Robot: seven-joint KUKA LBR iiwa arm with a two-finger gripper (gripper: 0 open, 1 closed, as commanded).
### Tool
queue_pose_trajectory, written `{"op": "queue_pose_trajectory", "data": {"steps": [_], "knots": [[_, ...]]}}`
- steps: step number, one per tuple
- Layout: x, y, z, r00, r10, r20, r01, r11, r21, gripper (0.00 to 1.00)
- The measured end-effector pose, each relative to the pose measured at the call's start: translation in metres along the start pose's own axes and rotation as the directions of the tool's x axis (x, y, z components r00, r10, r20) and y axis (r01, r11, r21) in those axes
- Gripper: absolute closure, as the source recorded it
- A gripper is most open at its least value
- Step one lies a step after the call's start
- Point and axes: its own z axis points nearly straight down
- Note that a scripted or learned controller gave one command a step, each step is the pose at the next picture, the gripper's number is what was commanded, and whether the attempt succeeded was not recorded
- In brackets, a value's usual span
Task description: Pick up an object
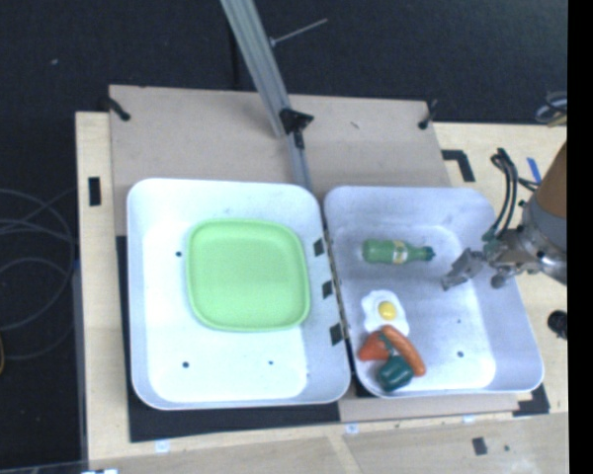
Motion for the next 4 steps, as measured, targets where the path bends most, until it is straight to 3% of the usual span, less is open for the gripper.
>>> {"op": "queue_pose_trajectory", "data": {"steps": [2,3,4], "knots": [[0.003,-0.004,0.081,1.0,0.0,0.002,0.0,1.0,-0.004,0.0],[0.003,-0.003,0.068,1.0,0.001,0.002,-0.001,1.0,-0.009,1.0],[0.006,-0.001,0.006,1.0,-0.001,0.003,0.001,1.0,-0.011,1.0]]}}
